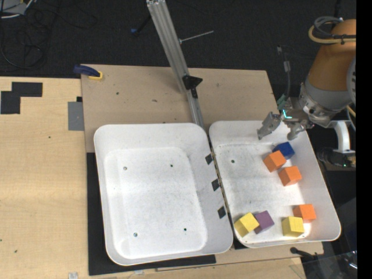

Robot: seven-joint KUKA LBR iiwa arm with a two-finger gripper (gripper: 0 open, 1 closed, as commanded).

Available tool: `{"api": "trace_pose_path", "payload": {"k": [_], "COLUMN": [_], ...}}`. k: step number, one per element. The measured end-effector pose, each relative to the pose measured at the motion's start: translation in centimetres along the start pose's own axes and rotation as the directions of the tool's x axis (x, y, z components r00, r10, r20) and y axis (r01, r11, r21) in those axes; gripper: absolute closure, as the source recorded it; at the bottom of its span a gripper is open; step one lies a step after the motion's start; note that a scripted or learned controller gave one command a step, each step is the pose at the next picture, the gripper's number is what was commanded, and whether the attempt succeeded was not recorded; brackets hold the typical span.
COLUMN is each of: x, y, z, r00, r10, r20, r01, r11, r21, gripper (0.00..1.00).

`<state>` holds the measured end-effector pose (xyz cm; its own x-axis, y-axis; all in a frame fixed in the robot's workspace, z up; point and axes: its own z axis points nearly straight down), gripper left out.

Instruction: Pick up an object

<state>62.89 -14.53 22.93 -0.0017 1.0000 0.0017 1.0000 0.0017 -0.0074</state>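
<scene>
Several small blocks lie in the right bin (244,156): a blue block (284,150), an orange one (273,161) touching it, another orange one (290,175), a third orange one (304,213), two yellow ones (246,223) (292,226) and a purple one (264,220). My gripper (281,128) hangs over the bin's far right part, just above and beyond the blue block. Its fingers (268,125) are spread apart with nothing between them.
The left bin (116,138) lies beside the right one, joined by black clips. A slanted aluminium rail (174,51) rises behind the bins. A wooden bench surrounds them; a blue and yellow clamp (88,71) sits at its far left edge.
</scene>
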Motion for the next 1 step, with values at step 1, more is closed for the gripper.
{"api": "trace_pose_path", "payload": {"k": [1], "x": [0.01], "y": [0.09], "z": [-0.26], "r00": [1.0], "r10": [-0.002], "r20": [0.001], "r01": [0.002], "r11": [1.0], "r21": [-0.004], "gripper": [0.0]}}
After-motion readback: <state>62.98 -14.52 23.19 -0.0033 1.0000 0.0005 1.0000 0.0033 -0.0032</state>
